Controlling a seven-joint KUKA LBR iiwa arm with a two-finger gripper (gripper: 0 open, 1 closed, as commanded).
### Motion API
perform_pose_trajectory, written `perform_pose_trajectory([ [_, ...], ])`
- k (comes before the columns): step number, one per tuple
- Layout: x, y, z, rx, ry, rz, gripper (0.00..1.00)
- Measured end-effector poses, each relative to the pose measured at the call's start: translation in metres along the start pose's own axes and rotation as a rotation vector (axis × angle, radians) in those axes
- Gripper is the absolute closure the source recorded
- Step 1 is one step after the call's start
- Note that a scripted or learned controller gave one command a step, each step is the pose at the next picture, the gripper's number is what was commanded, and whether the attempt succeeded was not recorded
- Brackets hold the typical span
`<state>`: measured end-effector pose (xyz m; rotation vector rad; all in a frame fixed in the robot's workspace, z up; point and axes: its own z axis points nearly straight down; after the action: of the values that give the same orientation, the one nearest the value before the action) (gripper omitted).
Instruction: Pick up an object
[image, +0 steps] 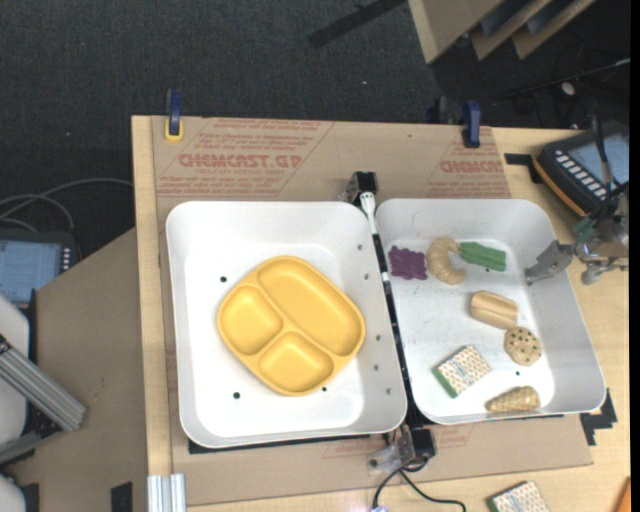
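Gripper (556, 260) at the right edge of the frame, over the right bin's (575, 330) rim; whether it is released or clenched cannot be told. Toy foods lie inside; yellow plate (290, 323) fills the left bin (195, 300).

I am viewing through one fixed camera mounted above the desk (300, 160), looking down at a slant. It is sitting far enough back to be taking in both white bins whole: the left bin (200, 240) is lying near the centre of the frame, the right bin (570, 330) toward the right side. Dark floor is showing along the top, beyond the desk's far edge. The end effector (560, 258) is entering from the frame's right.
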<state>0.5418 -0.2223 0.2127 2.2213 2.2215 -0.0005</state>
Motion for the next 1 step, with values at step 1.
perform_pose_trajectory([
  [1, 0.0197, 0.0218, 0.1163, 0.011, 0.006, -0.002, 0.00],
])
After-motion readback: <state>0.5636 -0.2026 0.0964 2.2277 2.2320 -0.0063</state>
